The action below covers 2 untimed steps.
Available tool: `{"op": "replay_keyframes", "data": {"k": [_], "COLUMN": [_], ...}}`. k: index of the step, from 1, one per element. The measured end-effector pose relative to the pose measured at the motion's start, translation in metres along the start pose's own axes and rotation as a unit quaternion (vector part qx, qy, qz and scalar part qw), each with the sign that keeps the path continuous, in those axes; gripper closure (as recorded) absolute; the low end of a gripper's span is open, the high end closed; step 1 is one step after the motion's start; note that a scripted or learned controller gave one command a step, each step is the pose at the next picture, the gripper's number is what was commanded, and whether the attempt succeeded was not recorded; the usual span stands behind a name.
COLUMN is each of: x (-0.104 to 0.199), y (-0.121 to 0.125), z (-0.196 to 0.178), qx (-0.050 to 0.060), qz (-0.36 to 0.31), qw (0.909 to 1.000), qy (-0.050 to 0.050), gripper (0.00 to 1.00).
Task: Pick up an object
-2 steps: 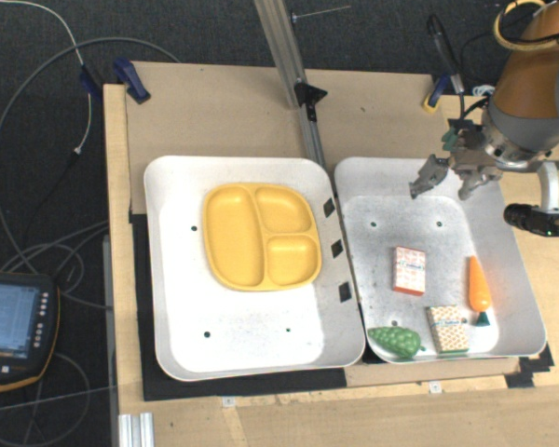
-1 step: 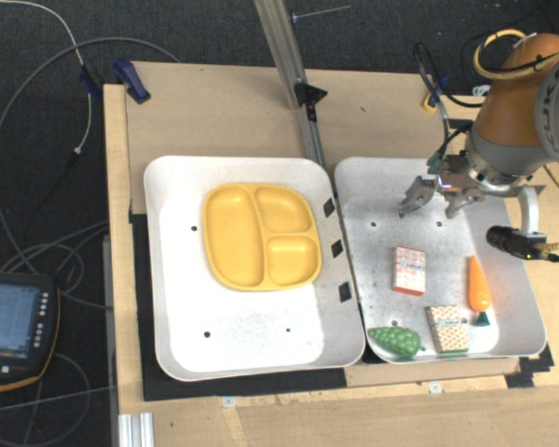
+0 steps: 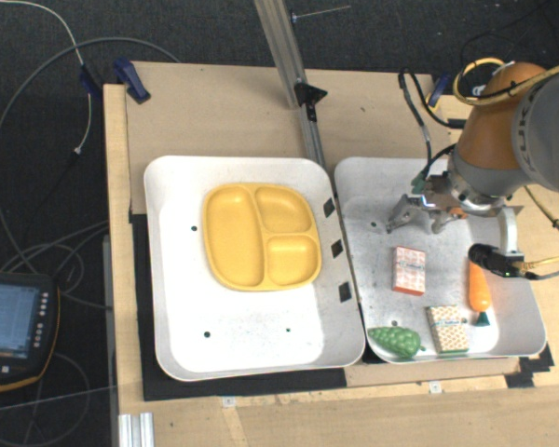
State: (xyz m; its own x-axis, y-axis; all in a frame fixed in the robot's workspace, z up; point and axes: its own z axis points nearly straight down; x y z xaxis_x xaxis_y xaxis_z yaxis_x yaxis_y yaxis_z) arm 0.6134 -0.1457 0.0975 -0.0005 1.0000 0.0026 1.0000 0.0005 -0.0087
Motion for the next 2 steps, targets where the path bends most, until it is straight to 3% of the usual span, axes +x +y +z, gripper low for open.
{"op": "replay_keyframes", "data": {"k": [1, 2], "x": [0.0, -0.003], "y": [0.003, 0.004], "z": [-0.015, -0.08], "qx": [-0.005, -0.009], "qz": [0.0, 0.0], "qw": [1.0, 1.0], "qy": [0.0, -0.002], "gripper": [1.0, 1.0]}}
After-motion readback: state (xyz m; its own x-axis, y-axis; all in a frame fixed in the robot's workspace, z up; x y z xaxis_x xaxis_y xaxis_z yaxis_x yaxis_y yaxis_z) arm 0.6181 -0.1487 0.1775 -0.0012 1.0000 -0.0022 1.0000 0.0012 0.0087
